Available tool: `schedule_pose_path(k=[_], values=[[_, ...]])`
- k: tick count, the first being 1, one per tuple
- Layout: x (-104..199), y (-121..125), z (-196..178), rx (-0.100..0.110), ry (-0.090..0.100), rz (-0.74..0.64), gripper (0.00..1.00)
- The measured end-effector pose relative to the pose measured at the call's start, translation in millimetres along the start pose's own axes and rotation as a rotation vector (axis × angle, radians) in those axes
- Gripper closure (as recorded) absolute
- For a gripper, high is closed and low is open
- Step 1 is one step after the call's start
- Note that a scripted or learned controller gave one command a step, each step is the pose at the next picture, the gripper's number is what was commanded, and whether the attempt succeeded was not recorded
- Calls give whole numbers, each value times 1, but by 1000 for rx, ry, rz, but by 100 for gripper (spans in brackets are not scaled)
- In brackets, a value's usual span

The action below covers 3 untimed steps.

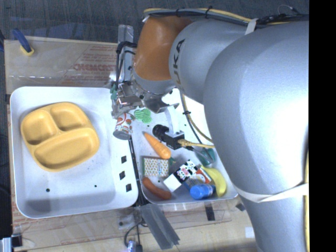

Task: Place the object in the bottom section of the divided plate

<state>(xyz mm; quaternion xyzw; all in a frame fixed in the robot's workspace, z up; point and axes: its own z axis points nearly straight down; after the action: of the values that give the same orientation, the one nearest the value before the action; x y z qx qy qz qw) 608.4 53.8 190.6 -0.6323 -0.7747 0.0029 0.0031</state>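
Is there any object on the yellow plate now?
No, all three sections of the plate are bare; the carrot lies in the right bin.

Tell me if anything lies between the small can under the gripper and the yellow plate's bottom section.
Nothing visible does. The can sits at the left bin's right edge, with bare white floor between it and the yellow plate.

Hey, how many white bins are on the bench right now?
2. The left bin holds the yellow divided plate; the right bin, partly covered by the arm, holds the toy clutter. Nothing suggests a third.
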Motion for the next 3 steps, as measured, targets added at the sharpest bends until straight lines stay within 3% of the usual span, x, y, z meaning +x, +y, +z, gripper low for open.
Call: schedule_pose_path(k=[1, 2, 3], values=[[70, 29, 40, -3, -2, -504, 100], [156, -1, -34, -8, -7, -1045, 100], [155, -1, -34, -8, -7, -1044, 0]])
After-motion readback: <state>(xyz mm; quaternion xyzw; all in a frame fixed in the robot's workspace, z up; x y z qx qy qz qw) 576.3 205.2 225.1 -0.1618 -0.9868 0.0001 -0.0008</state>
